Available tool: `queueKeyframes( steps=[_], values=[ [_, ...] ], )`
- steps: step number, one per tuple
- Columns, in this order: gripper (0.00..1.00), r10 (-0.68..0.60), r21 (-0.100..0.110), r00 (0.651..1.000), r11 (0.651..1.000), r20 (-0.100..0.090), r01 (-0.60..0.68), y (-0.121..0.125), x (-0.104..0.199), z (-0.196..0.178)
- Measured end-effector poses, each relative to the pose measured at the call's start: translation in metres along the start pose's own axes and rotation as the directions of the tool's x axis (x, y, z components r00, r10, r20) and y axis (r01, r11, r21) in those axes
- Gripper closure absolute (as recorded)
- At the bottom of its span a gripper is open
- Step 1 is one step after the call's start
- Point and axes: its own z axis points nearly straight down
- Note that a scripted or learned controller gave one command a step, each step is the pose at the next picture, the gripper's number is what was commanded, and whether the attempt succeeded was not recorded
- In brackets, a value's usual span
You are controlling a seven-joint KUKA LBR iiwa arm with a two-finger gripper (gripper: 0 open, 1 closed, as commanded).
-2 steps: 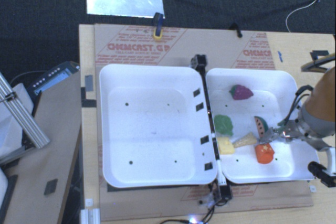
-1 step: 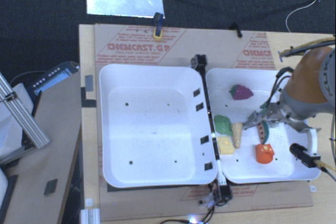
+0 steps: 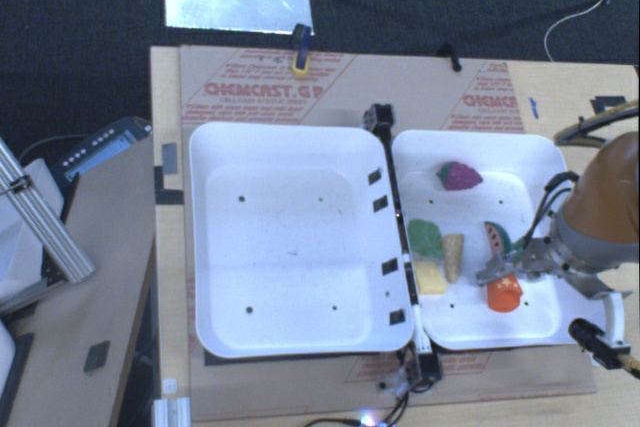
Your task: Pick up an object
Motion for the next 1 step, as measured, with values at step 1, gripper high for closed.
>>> queueKeyframes(
  steps=[1],
  values=[
    [0.0, -0.01, -0.012, 1.0, 1.0, 0.002, 0.01, 0.0747, 0.0147, -0.0018]
  ],
)
